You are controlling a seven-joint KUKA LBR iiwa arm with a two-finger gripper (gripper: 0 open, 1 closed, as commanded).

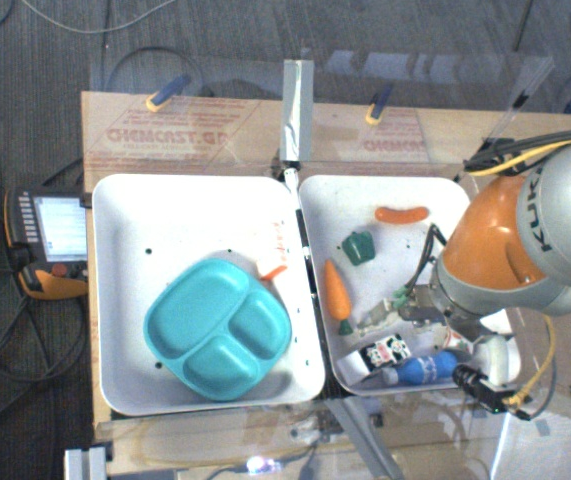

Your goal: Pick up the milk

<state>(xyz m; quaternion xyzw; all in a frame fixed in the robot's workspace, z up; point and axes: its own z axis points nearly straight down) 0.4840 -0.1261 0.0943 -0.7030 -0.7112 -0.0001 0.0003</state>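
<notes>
Camera view, left bin (125, 268) holds teal tray (219, 329), right bin (385, 190) milk (385, 351)

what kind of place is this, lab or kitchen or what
Most likely a robotics lab, not a kitchen: a grey-and-orange arm works over two white bins of toy food on a plywood bench, with loose cables across carpet and a control pendant alongside.

Fixed overhead camera, slanted down, both white bins (125, 268)
</notes>
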